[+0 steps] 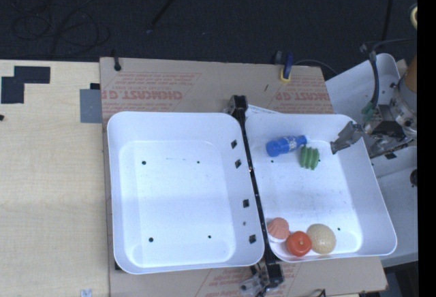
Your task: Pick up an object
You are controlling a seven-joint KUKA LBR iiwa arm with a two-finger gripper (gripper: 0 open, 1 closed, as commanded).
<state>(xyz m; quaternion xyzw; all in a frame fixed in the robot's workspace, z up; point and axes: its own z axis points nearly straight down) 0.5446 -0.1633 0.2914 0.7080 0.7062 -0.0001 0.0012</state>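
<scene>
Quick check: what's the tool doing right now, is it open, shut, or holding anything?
Tool: over the right bin's far right rim; open or shut cannot be told, and nothing is visibly held.

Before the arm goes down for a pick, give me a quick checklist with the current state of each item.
1. Objects in right bin: ok; blue bottle, green piece, pink ball, red ball, tan ball.
2. Hand over right bin: ok, at its right rim.
3. Nothing held: cannot tell.
4. Bottle and green piece apart: ok, narrowly.
5. Balls separable: not ok, clustered at the near wall.
</scene>
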